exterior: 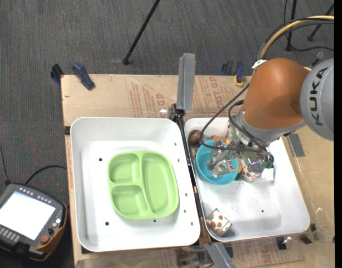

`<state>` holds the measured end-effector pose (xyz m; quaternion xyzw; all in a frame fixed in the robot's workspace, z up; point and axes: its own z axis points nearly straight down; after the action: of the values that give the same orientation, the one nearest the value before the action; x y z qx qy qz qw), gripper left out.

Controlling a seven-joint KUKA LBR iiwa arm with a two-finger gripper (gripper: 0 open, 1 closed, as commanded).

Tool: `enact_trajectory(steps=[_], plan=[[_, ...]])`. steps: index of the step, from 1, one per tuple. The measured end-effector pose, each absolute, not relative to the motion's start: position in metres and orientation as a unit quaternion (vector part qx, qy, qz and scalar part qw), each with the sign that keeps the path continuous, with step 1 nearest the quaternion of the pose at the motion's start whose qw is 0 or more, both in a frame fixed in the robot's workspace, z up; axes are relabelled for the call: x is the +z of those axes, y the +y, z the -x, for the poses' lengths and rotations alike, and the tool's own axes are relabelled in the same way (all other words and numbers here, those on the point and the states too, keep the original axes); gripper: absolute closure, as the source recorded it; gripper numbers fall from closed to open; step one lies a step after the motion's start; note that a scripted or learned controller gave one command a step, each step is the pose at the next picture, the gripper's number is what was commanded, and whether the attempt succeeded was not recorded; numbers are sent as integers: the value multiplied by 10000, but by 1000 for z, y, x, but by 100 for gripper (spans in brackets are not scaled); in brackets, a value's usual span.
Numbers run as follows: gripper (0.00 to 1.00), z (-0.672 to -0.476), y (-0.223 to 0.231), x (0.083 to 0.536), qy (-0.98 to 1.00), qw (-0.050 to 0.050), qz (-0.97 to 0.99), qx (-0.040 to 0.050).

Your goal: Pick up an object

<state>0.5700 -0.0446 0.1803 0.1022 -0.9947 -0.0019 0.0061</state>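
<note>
A blue bowl (207,166) sits at the left side of the right bin (260,216). My gripper (226,161) hangs over the bowl's right part, under the arm's orange band (274,96). A small shiny packet (253,171) lies right beside the gripper, touching the bowl's rim. A brown round object (195,135) peeks out behind the bowl. A small white cup with orange dots (218,222) lies at the right bin's front left corner. A green divided plate (143,184) rests in the left bin (87,149).
A grey upright post (186,82) stands behind the seam between the bins. A teach pendant (25,219) lies on the floor at the lower left. Blue clamps (81,74) grip the bench's back edge. The right bin's front half holds open floor.
</note>
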Motion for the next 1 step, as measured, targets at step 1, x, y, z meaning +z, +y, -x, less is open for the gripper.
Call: enact_trajectory(steps=[1], plan=[[100,-513,-97,90,-10000,51,-53,-15]])
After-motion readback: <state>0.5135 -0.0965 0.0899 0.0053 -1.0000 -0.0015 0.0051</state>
